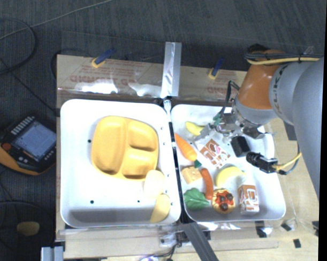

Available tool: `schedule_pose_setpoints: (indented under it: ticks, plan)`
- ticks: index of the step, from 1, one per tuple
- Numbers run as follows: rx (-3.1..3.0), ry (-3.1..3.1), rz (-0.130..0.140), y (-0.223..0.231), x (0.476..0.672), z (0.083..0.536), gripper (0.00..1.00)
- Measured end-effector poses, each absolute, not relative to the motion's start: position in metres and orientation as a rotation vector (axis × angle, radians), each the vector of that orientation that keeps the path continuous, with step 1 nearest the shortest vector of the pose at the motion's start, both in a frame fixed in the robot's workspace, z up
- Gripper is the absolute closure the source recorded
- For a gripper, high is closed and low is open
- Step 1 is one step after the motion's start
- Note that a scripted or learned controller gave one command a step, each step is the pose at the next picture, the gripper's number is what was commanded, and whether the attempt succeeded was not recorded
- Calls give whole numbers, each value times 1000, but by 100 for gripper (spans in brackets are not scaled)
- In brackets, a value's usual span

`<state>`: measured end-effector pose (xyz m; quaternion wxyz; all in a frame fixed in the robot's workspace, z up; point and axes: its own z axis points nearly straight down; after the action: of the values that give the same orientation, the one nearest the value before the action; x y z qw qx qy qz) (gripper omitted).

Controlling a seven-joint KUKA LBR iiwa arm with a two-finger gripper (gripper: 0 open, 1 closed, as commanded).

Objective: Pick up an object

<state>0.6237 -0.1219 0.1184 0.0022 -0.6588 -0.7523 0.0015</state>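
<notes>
The right bin (274,198) holds several toy foods: a yellow banana-like piece (193,127), an orange carrot (185,147), a white and red packet (213,152), a tan cube (191,174), a red sausage (206,180), a yellow lemon (230,175), a green leaf (196,198), a red and yellow round piece (223,201) and a small orange-labelled bottle (248,197). My gripper (223,124) hangs low over the bin's far part, just right of the banana piece and above the packet. I see nothing held in it.
The left bin (75,196) carries a large yellow divided tray (124,146) and two cream pieces (155,181) (161,208) near its right wall. The grey arm with its orange band (258,88) covers the right bin's far right corner. A handheld pendant (30,144) lies on the floor, left.
</notes>
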Motion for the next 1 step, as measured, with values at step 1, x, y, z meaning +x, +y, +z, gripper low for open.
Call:
schedule_pose_setpoints:
  ticks: [1]
  plan:
    - [-2137, -2309, -9, -125, 618, 89, 0]
